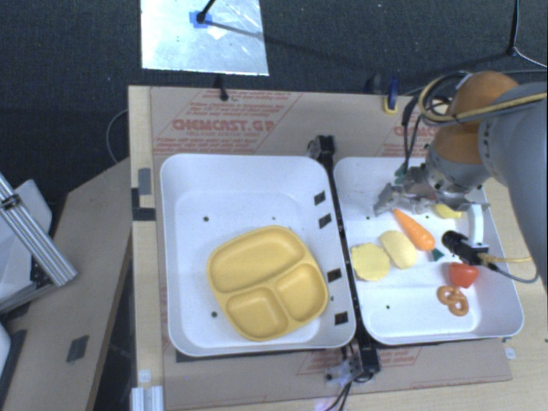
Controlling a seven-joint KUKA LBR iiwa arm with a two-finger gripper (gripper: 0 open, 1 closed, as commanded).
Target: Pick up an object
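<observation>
1. Well, we think the job is just at its start. Nothing is lifted up, and we see no toy held by the gripper.
2. We see the gripper low at the back of the right bin, at the end of the grey arm. It sits just beside the top end of the carrot. We cannot tell if it touches the carrot.
3. We cannot make out if the gripper is spread apart or pressed together. It is too small and too grey for us to see.
4. What is left, we think, is nearly all of it: get around a toy, squeeze it, and lift it out of the bin.
5. We guess the carrot is the toy to pick, since it lies closest. It is bright orange, long and thin, and fat at one end. It lies flat on the white floor, tilted, with a bit of green at its lower end.
6. Near the carrot we see a round yellow piece and a paler yellow piece, side by side and touching. We also see a red piece and a brown pretzel closer to the front.
7. Over in the left bin we see a yellow tray with three parts. It is well apart from the gripper.
</observation>
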